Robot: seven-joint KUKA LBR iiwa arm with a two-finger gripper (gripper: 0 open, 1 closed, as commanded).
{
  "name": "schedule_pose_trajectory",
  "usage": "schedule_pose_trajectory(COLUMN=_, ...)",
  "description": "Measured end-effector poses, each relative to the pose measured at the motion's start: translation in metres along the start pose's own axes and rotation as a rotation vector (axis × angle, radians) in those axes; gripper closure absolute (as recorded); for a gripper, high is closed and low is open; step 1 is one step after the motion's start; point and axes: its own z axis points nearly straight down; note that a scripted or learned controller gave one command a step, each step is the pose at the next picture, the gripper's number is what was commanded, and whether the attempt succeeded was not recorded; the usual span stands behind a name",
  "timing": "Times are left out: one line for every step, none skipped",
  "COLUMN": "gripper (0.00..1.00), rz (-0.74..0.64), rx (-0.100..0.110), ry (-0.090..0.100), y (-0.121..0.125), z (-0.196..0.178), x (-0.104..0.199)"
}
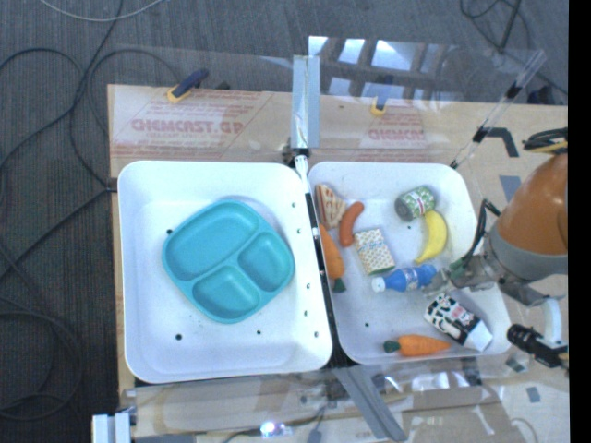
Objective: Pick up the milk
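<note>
Hand [459, 270] sits low over the right bin [365, 326], at its right side, below the grey arm [540, 220] with the orange band; whether it is open or closed cannot be told from this angle. Nothing is visibly gripped.

Milk carton [457, 319] lies on its side just below the hand, near the bin's lower right corner. Its long axis runs diagonally, from upper left to lower right, with the plain white end toward the lower right. The body is white with black cow-like patches.

Blue-capped water bottle [404, 279] lies just left of the hand. Banana [432, 234] and a green-labelled can [416, 201] lie above. A carrot [420, 344] lies below the carton, near the front wall. Further left: a patterned box [374, 250], a sausage [351, 222], a second carrot [331, 257] against the left wall.

Left bin [138, 340] holds a teal divided plate [229, 259].

Surface [212, 127] is tan board with red lettering. Floor [92, 44] is dark carpet with loose cables.
</note>
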Motion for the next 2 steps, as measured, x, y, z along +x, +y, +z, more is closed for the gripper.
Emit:
schedule_pose_trajectory(gripper=0.0, rz=-0.002, rx=0.004, ry=0.003, y=-0.0004, z=0.0014, x=0.0016)
schedule_pose_trajectory(gripper=0.0, rz=-0.088, rx=-0.002, ry=-0.005, y=-0.0003, z=0.0073, x=0.0032)
